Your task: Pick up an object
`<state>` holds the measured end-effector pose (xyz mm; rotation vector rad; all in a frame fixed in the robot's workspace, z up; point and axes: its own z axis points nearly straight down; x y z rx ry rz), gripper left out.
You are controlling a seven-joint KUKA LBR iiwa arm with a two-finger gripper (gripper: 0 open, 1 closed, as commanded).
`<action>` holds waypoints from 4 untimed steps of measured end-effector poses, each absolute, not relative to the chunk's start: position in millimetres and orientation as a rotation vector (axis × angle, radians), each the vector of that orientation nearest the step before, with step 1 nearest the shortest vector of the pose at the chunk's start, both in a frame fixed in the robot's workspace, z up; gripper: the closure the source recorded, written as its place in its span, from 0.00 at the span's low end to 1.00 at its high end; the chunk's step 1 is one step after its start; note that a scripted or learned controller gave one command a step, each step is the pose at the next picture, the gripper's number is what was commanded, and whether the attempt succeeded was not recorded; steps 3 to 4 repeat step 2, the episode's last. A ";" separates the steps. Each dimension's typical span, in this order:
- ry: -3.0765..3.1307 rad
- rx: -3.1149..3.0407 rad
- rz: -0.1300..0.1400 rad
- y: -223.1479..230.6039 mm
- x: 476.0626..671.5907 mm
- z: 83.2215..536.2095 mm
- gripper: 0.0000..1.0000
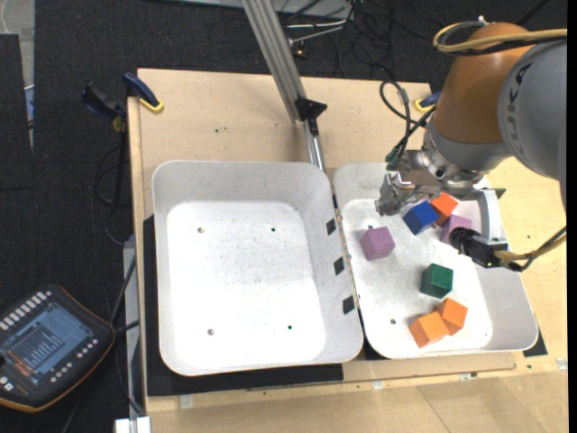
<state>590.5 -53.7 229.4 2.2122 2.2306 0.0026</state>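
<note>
My gripper (394, 198) hangs over the back of the right bin (510, 330), just left of a blue block (420, 216). An orange block (444, 206) and a pale purple block (459, 226) lie right of the blue one, partly under the wrist. In front of the gripper sits a purple block (378, 242). A green block (437, 280) lies nearer the front, and two orange blocks (439, 321) rest at the bin's front. Nothing shows between the fingers.
The left bin (171, 197) is beside the right one across a narrow divide. A slanted metal pole (275, 48) crosses behind the bins. A teach pendant (45, 345) lies off the bench at the lower left.
</note>
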 end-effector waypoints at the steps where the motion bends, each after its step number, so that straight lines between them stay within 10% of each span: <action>1: 2.230 2.212 0.003 -7.1 591.2 237.1 1.00; 4: 2.232 2.214 0.000 48.2 587.7 226.7 1.00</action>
